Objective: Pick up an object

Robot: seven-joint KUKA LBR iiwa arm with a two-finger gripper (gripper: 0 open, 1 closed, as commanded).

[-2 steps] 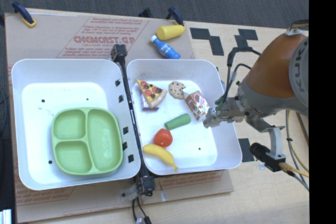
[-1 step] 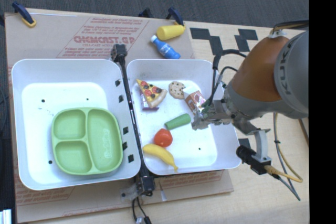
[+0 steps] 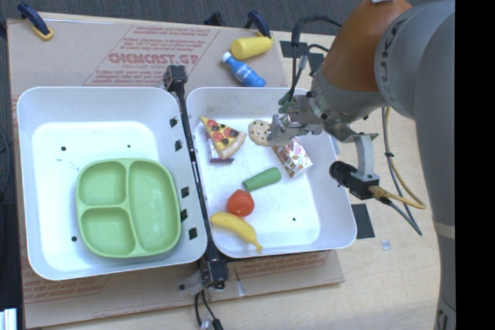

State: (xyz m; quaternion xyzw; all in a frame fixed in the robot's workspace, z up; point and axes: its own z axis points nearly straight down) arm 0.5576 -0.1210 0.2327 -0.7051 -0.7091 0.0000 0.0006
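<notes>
My hand (image 3: 288, 126) hovers over the right white bin (image 3: 329, 224), finger spread untellable, so I should centre squarely above the pink-and-white snack packet (image 3: 294, 158) before descending.

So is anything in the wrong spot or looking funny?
Yes, two things lie outside the bins on the cardboard behind the right bin: a yellow bottle-like toy and a blue bottle on its side. The other toys, like the pizza slice and banana, sit inside that bin.
</notes>
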